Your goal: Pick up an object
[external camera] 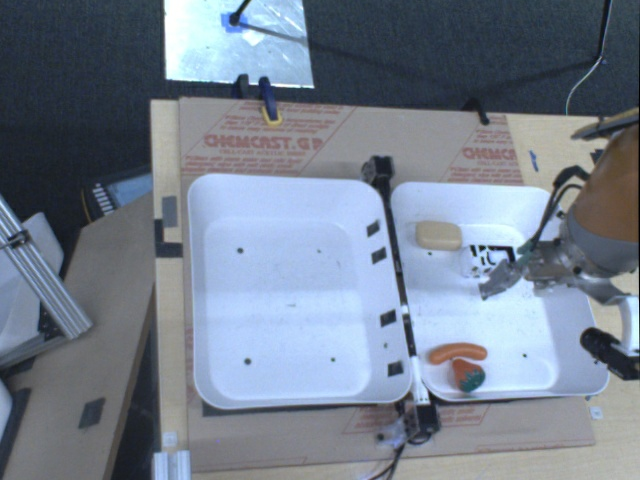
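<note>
Though well off every rim, gripper (497, 286) near tan block (438, 235).

High fixed camera — slanting down over bins (300, 193)

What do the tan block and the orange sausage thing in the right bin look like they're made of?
The tan block looks like matte foam or soft plastic, with rounded edges and no shine. The orange sausage-shaped piece looks like smooth plastic or rubber, evenly coloured; the blur leaves both open.

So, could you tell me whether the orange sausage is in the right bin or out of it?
In. The orange sausage lies on the floor of the right bin, near its front edge, beside a green-and-orange item.
</note>
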{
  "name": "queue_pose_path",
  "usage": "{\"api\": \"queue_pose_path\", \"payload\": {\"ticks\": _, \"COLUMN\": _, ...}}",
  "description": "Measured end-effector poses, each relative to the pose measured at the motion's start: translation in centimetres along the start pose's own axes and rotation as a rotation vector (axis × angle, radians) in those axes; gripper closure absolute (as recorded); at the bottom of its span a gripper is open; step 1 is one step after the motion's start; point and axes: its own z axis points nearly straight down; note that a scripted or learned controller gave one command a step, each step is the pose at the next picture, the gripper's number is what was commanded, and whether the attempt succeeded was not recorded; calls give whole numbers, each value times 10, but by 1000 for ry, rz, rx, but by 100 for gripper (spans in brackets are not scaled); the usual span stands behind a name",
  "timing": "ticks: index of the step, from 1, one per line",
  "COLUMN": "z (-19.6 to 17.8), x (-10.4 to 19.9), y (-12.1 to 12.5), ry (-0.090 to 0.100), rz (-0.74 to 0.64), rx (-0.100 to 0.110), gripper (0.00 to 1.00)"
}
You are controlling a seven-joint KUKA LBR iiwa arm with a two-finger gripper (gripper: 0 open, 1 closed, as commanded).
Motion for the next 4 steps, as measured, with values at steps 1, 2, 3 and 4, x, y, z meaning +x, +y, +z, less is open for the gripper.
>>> {"api": "queue_pose_path", "payload": {"ticks": 1, "z": -11, "x": 0, "y": 1, "ry": 0, "rz": -2, "rx": -3, "gripper": 100}}
{"api": "queue_pose_path", "payload": {"ticks": 2, "z": -82, "x": 75, "y": -15, "ry": 1, "rz": -8, "rx": -6, "gripper": 100}}
{"api": "queue_pose_path", "payload": {"ticks": 3, "z": -142, "x": 165, "y": -13, "ry": 3, "rz": -12, "rx": -8, "gripper": 100}}
{"api": "queue_pose_path", "payload": {"ticks": 4, "z": -148, "x": 188, "y": -23, "ry": 1, "rz": -5, "rx": -3, "gripper": 100}}
